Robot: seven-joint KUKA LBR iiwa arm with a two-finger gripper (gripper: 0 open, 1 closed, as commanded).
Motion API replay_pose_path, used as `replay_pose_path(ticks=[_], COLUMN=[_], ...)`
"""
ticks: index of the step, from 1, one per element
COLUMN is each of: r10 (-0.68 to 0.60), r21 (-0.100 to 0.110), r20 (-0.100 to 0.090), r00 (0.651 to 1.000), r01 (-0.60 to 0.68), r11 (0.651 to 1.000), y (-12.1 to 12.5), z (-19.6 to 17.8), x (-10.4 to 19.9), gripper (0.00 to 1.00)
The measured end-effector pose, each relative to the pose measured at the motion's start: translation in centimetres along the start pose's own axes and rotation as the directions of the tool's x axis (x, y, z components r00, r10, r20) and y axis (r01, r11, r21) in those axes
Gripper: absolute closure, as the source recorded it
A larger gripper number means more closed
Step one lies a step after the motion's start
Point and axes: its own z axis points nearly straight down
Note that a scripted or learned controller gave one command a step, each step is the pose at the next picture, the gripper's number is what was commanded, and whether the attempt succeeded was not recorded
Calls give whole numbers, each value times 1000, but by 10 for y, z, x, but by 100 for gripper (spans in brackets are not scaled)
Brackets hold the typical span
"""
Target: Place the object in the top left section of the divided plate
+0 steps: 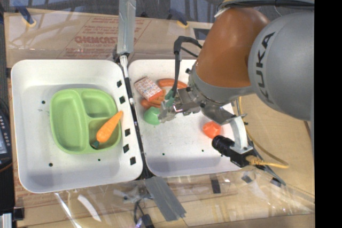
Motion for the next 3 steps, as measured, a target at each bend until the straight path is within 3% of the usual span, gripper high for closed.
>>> replay_pose_path(ticks=[1,2,3], r10=[49,50,43], r21=[0,0,7], r20=[0,1,2], r00=[999,999,999], r01=[-49,-50,-43], r11=[999,999,999], y=[53,53,54], z=[2,2,-5], x=[66,66,67], gripper=[100,0,100])
